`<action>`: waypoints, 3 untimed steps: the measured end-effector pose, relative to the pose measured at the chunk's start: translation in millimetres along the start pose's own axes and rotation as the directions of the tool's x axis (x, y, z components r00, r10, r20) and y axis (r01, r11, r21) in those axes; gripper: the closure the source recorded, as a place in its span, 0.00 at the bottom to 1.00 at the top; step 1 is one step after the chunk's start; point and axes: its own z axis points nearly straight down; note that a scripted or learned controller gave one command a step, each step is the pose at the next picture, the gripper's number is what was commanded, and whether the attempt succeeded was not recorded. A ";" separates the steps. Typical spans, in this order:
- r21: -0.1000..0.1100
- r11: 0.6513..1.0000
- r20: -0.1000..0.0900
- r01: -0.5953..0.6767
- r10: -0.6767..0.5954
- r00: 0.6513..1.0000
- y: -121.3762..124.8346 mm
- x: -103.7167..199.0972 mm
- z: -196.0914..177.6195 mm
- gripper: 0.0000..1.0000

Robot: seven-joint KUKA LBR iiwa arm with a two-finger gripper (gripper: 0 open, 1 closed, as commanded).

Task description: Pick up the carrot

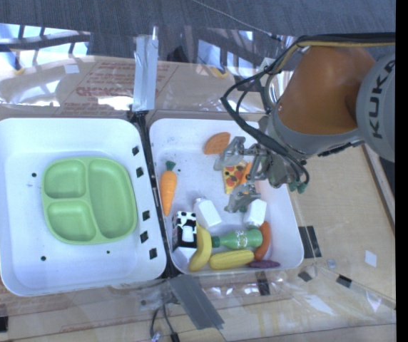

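Here the carrot [168, 187] lies well left of the jaws, untouched.

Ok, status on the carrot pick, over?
Gripper low over right bin, above pizza slice. Carrot lies untouched by bin's left wall, apart from gripper. Small white bottle and black-and-white toy nearby.

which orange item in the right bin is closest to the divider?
The carrot, green-topped and lying lengthwise along the right bin's left wall. The orange slice and pizza piece sit farther right, nearer the pincer.
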 end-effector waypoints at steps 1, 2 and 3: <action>-0.003 0.999 -0.007 -0.044 0.044 0.999 -40.4 -41.2 96.1 0.00; -0.002 0.991 0.006 -0.137 0.137 0.991 -98.9 -70.3 169.7 0.00; -0.002 0.992 0.003 -0.127 0.127 0.992 -96.4 -71.5 162.7 1.00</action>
